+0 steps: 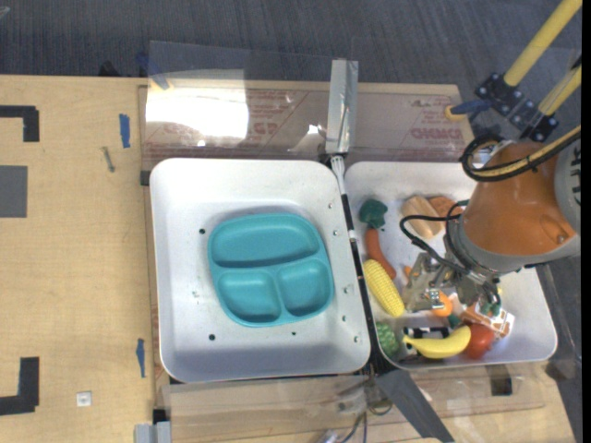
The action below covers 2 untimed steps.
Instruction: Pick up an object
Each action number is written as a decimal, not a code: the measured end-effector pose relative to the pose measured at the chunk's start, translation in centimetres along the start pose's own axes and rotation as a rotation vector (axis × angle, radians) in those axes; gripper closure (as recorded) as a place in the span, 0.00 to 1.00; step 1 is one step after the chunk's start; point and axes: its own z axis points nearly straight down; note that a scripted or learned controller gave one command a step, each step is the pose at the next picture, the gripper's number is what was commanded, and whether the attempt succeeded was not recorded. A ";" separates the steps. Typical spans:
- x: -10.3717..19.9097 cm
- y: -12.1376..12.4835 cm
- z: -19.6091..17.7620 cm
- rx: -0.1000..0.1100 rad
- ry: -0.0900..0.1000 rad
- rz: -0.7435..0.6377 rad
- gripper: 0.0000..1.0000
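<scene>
Two bins: end effector (450,295), fingers' state unclear, hangs just above banana (441,344), lying left-right, near right bin's (540,335) near wall.

Red print on the cardboard (277,118) is too blurred to read.

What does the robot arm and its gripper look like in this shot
The arm is bulky and rounded, with a broad orange band above the wrist and a grey section at the view's right edge. Black cables loop around its top and left side. Below the band sits a grey wrist, then a dark metal gripper with exposed mechanical parts.
</scene>
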 end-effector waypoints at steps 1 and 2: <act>0.0 0.0 0.1 0.000 0.001 0.000 0.00; -0.2 0.1 -1.0 0.000 -0.007 -0.001 1.00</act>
